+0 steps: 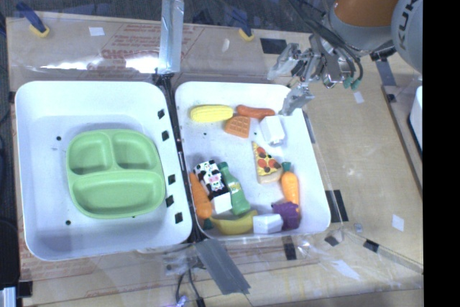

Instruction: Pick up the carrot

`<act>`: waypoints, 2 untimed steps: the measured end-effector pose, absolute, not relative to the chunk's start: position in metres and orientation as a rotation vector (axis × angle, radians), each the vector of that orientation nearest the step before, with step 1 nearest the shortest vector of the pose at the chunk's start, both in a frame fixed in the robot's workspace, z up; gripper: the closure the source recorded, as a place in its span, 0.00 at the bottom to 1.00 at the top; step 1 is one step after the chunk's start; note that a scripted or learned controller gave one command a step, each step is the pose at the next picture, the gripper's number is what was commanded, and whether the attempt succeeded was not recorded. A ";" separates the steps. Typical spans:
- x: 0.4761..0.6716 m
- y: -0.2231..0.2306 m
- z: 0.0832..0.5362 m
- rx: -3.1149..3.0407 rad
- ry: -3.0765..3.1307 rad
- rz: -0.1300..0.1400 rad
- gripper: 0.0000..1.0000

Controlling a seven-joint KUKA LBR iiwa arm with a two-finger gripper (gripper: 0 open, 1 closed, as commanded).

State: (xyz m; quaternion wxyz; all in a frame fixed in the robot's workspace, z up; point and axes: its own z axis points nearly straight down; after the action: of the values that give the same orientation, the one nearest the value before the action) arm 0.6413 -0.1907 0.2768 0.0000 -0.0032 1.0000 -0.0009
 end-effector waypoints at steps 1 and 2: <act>0.563 -0.210 0.150 -0.362 3.127 0.005 0.00; 0.528 -0.209 0.091 -0.526 3.098 0.001 0.00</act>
State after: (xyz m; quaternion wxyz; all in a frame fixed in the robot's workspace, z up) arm 0.5283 -0.2089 0.0913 -0.0003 -0.1675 0.9859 0.0003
